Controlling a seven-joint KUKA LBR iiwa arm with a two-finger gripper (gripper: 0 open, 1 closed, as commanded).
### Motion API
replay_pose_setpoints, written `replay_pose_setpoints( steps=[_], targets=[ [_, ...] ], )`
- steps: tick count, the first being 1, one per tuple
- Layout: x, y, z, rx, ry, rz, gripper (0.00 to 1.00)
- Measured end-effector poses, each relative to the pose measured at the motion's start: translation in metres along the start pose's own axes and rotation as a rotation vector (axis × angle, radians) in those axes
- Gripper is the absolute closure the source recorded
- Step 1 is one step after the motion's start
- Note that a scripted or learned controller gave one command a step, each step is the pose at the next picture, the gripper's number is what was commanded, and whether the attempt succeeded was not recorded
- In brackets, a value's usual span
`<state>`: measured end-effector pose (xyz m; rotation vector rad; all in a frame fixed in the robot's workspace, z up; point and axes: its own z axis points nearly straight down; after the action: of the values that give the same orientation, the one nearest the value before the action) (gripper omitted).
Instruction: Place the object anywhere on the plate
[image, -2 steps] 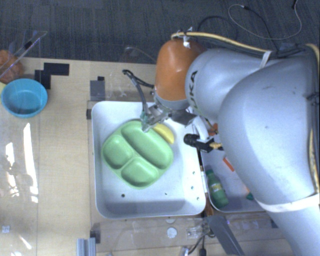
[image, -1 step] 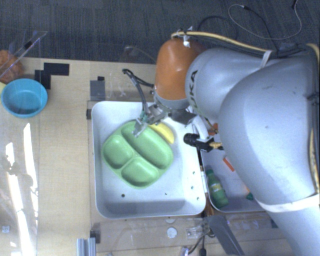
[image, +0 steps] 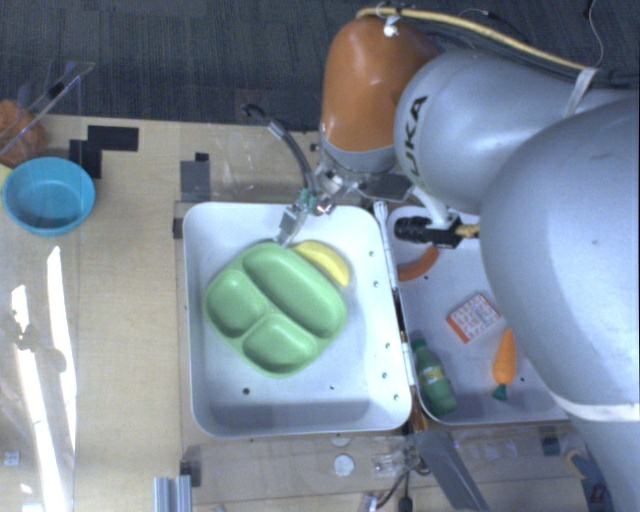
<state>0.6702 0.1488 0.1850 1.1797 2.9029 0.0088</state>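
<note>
- While the arm (image: 480, 150) fills the right of the camera view, its gripper (image: 291, 228) hangs over the far edge of the left bin (image: 230, 405), just above the far rim of the plate (image: 277, 307).
- Whether the slim metal tool is open or closed, I cannot tell; nothing can be seen between its tips.
- The plate is smooth green plastic, rounded at the corners and split into 3 hollow sections, lying flat in the left bin.
- The banana (image: 325, 260) is yellow, curved and smooth; it lies in the bin against the plate's far right rim, partly tucked behind it.
- The right bin (image: 470, 410) holds a green bottle (image: 434, 378), an orange carrot (image: 504, 362) and a small printed card (image: 473, 317).
- A round blue bowl (image: 49, 195) sits on the wooden bench (image: 100, 350), well apart to the left.
</note>
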Motion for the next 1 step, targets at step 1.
replay_pose_setpoints(
  steps=[1],
  targets=[
    [0.0616,0.0474,0.0618,0.001,0.003,-0.043,0.0]
  ],
)
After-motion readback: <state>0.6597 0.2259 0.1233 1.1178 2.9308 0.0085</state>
